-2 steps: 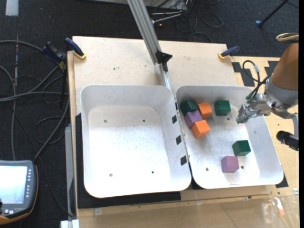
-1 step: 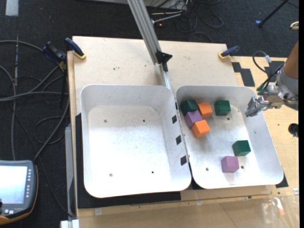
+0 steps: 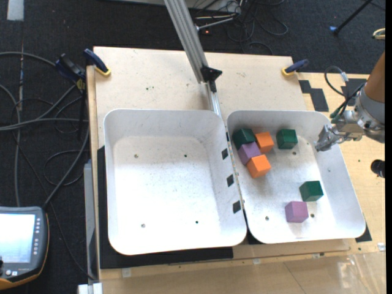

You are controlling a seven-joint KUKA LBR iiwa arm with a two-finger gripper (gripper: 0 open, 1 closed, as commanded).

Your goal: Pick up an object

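The gripper (image 3: 323, 142) hangs over the right bin's (image 3: 343, 188) right wall; whether it is open cannot be told. Green, orange and purple blocks lie in that bin, the nearest a green block (image 3: 286, 138) to its left.

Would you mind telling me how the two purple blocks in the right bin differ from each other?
The upper purple block sits in a cluster, touching a green block and two orange blocks; the lower purple block stands alone. The upper one lies near the bin's left wall, the lower one towards the front edge of the right bin. Both are similar purple cubes, apart from the gripper.
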